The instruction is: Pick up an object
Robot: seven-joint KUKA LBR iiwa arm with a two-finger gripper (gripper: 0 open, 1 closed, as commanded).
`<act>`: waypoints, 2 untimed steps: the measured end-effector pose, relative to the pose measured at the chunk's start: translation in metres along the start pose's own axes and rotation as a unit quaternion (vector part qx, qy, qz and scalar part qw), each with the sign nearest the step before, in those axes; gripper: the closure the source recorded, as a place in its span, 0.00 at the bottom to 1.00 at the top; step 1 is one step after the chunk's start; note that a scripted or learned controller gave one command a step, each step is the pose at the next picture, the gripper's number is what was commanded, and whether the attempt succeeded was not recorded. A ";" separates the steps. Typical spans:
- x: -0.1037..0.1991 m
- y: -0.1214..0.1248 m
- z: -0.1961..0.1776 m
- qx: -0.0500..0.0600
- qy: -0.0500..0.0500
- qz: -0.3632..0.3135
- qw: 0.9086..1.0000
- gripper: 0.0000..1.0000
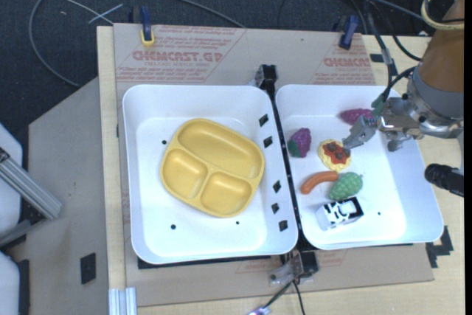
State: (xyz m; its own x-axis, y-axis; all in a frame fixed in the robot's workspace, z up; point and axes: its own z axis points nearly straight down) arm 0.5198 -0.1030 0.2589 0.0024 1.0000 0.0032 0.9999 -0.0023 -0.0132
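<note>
The right bin (413,221) holds several small toy foods. A yellow round piece with red topping (333,153) lies near its middle. An orange sausage (318,181) and a green leafy piece (345,184) sit just below it. A purple grape bunch (299,142) lies by the divider, and another purple piece (356,115) is at the back. A black-and-white block (341,212) rests near the front wall. My gripper (367,130) reaches in from the right and hangs low over the bin, just right of the yellow piece and below the back purple piece.
A yellow divided plate (212,167) lies in the left bin (140,158). A black divider with clips (276,158) separates the bins. Blue clamps (147,23) and cables sit at the bench's back edge. The arm's body (442,77) overhangs the right bin's far right side.
</note>
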 end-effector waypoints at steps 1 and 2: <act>0.000 0.002 -0.005 -0.006 -0.001 -0.001 1.000 0.00; 0.006 -0.006 0.051 -0.003 0.000 -0.001 1.000 0.00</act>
State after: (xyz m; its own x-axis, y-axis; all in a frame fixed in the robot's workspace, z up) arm 0.5132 -0.0972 0.2078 0.0004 1.0000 0.0029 1.0000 -0.0003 -0.0078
